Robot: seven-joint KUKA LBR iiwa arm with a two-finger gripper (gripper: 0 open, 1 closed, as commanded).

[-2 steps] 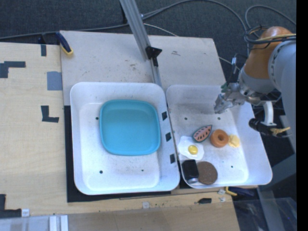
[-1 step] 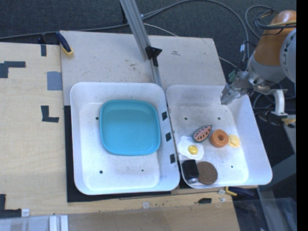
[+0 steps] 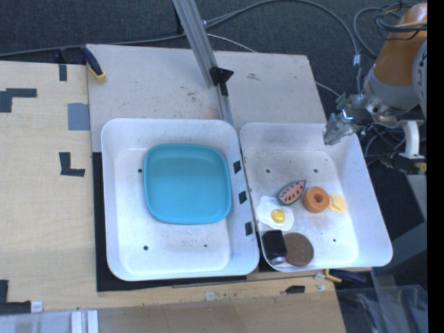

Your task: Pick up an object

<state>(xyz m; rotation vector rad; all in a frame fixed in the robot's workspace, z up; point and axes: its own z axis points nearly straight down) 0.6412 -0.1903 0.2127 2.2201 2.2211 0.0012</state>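
Observation:
The right bin (image 3: 347, 165) holds several small toy foods near its front: a watermelon slice (image 3: 292, 192), an orange donut (image 3: 317, 200), a small yellow piece (image 3: 337, 203), a fried egg (image 3: 277, 216), a black block (image 3: 273, 243) and a brown round cookie (image 3: 299, 249). My gripper (image 3: 336, 128) hangs over the bin's far right rim, well behind and to the right of these objects. Nothing shows between its fingers. The arm's orange band (image 3: 402, 50) is at the upper right.
The left bin (image 3: 118, 186) carries a light blue square plate (image 3: 187, 183). A slanted metal pole (image 3: 201, 40) crosses the bench behind the bins. Cables lie at the upper right. The wooden bench top stretches to the left.

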